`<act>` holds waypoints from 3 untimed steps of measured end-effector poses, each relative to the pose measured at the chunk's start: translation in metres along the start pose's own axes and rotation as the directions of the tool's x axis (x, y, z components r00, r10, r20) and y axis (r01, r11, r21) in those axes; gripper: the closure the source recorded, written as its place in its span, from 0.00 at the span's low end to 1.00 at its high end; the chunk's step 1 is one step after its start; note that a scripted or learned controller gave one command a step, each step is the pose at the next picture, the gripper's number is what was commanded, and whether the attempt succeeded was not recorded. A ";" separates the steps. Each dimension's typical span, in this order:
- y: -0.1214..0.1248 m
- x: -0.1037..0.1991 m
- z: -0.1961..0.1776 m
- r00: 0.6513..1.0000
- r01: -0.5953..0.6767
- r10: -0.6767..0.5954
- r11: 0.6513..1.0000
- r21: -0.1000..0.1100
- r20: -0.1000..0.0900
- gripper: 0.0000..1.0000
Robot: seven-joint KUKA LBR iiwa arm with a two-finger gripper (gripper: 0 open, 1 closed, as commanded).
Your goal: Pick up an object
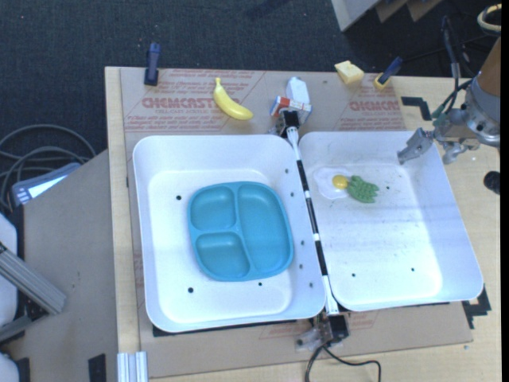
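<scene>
Right bin, far-left part: green toy touching fried egg. Likely light, small, rubbery; egg flat, hard to pinch. Take green toy across middle. Gripper at bin's far right rim, jaws spread, pinching nothing.

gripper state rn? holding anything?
Gripper: over the right bin's far right corner, nothing seen between its fingers; open or shut cannot be told. Fried egg and green toy lie in that bin, apart from it.

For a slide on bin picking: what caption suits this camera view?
Gripper hovers over right bin near green toy and fried egg; blue tray fills left bin.
</scene>
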State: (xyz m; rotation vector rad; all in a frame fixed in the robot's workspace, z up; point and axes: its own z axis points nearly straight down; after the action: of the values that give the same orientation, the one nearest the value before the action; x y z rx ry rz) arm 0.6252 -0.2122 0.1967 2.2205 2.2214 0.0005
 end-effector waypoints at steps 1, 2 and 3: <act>-0.029 0.044 0.065 1.000 0.001 -0.001 1.000 0.003 -0.002 0.00; -0.025 0.105 0.113 1.000 0.001 -0.001 1.000 0.003 -0.002 0.00; 0.010 0.109 0.112 1.000 0.001 -0.001 1.000 0.000 0.000 0.00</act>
State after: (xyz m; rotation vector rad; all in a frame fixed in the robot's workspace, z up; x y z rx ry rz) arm 0.6350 -0.1032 0.0851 2.2198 2.2220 0.0013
